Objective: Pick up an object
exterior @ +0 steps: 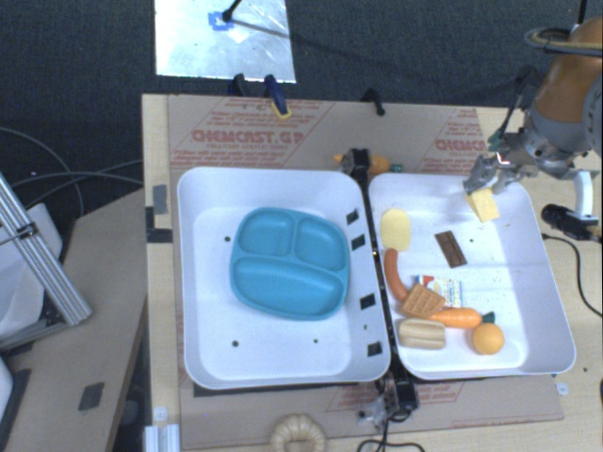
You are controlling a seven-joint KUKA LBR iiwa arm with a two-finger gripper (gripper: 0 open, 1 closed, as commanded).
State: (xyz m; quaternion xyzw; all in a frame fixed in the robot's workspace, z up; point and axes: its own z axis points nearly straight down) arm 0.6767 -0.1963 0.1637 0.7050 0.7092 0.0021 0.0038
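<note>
You've got the arm (565, 92) coming in from the right with the gripper (492, 172) hanging over the far right corner of the right bin (528, 281). There's a pale yellow cheese wedge (483, 204) just below the fingertips, touching or nearly touching them, but honestly you can't tell if it's actually pinched or just lying on the bin floor under them, and the finger gap is too small and blurry to call either way. The rest of the right bin is pretty busy: a yellow oval piece (396, 229) near the divider, a brown chocolate bar (450, 249) in the middle and well apart from the cheese, then a cluster toward the near side with a curved sausage (394, 273), a waffle (421, 301) lying against it, a small red and white packet (443, 285) peeking out behind, a carrot (456, 317), a bread roll (421, 333) and an orange (487, 338) just beside the carrot tip. Nothing sits right next to the cheese, so the corner around it is pretty open apart from the bin wall. The left bin (203, 281) holds a blue divided plate (289, 262) lying flat in the middle. Behind the bins there's a cardboard sheet (311, 125) with a couple of clamps (276, 97) on its far edge.
</note>
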